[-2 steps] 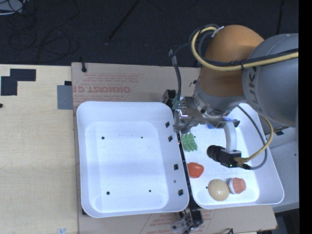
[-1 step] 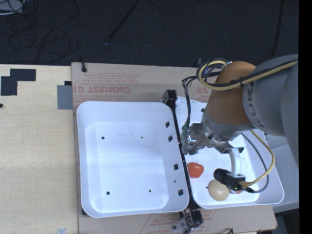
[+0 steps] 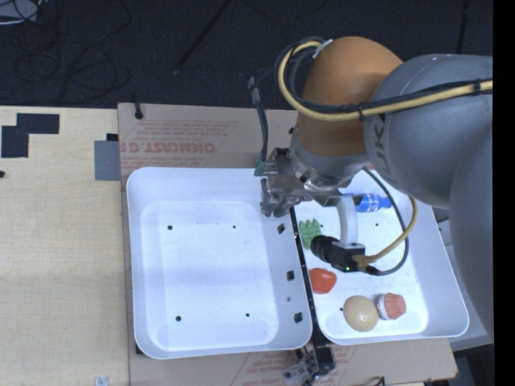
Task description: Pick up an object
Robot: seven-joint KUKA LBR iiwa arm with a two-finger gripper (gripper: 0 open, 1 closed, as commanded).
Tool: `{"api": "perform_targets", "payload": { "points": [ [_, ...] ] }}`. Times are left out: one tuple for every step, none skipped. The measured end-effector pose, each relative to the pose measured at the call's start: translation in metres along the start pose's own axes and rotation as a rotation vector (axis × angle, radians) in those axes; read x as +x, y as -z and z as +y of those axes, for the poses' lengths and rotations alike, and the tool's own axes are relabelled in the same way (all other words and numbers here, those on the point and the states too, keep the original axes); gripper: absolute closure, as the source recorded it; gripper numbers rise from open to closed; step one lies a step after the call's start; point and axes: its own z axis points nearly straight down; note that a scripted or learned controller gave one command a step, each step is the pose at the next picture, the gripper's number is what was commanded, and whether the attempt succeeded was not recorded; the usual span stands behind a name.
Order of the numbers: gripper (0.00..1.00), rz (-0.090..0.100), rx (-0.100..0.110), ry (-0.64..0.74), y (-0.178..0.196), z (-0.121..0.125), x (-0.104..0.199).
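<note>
Here we are above the pale wooden desk (image 3: 56, 240), and the big grey arm (image 3: 434, 127) sweeps in from the right of the frame, its glossy orange band (image 3: 346, 71) rounded like a dome just above the wrist, with a yellow cable (image 3: 322, 111) looped around it. The pincer (image 3: 278, 195) hangs low at the centre, right over the dividing rims where the two bins meet, and from this angle I cannot tell whether it is open or closed; nothing is visible in its grip. The left bin (image 3: 205, 268) is a shallow, smooth white tray with rounded corners and a few small dark dots on its floor. The right bin (image 3: 438, 312) carries the goods: a green ridged piece (image 3: 311, 232) sits near its left wall, just beside a black cylindrical fitting (image 3: 331, 252) on the arm's cabling; lower down lies a small red rounded object (image 3: 323, 281), glossy, its long axis running roughly left to right. Towards the lower right rests a beige egg-shaped ball (image 3: 361, 314), matte, touching or just beside a stubby reddish piece with a white end (image 3: 392, 305), which points towards the right. Up by the arm, a blue and white bottle-like object (image 3: 372, 203) lies on its side, long axis across the frame. Brown cardboard (image 3: 201, 139) with printed red lettering lies under both bins.
</note>
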Motion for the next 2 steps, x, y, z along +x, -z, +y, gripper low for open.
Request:
{"api": "perform_targets", "payload": {
  "points": [
    [1.00, -0.004, 0.017, -0.006, -0.094, 0.009, 0.042],
    [1.00, -0.004, 0.010, -0.007, -0.127, 0.031, 0.072]
  ]
}}
